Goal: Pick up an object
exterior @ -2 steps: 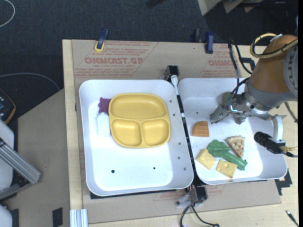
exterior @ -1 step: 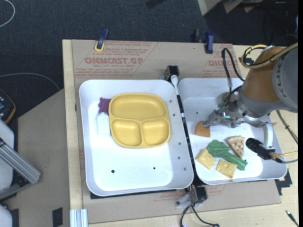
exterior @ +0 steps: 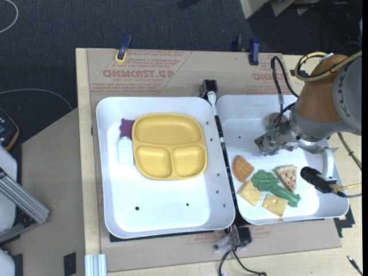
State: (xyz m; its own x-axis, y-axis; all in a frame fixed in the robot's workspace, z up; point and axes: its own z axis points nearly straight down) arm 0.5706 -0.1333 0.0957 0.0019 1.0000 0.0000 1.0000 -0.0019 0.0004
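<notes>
Left shallow white plastic bin [exterior: 109,171]:
- Small purple item [exterior: 126,127] at the bin's left side, partly tucked under the tray's edge; its shape cannot be made out.
- Small white bottle-like piece [exterior: 125,151] just below it, touching the tray's left rim.
- Yellow plastic tray with three compartments [exterior: 169,144], lying flat in the upper middle of the bin, one long compartment above two smaller ones.

Right shallow white plastic bin [exterior: 241,117], candidates for picking, all clustered in its lower half:
- Round orange-brown ridged toy biscuit [exterior: 242,167], near the left wall.
- Pale yellow cheese-like wedge [exterior: 249,193], below the biscuit.
- Second yellow cheese-like block [exterior: 274,204], just beside the wedge.
- Green leafy toy vegetable [exterior: 273,184], lying across both yellow pieces.
- Triangular toy pizza slice [exterior: 287,176], touching the green piece.

Grey-and-orange arm [exterior: 322,105], entering from the right. Its gripper [exterior: 275,141] sits low over bare bin floor, above the cluster and apart from it. Nothing visibly gripped; whether wide or narrow cannot be told.
</notes>
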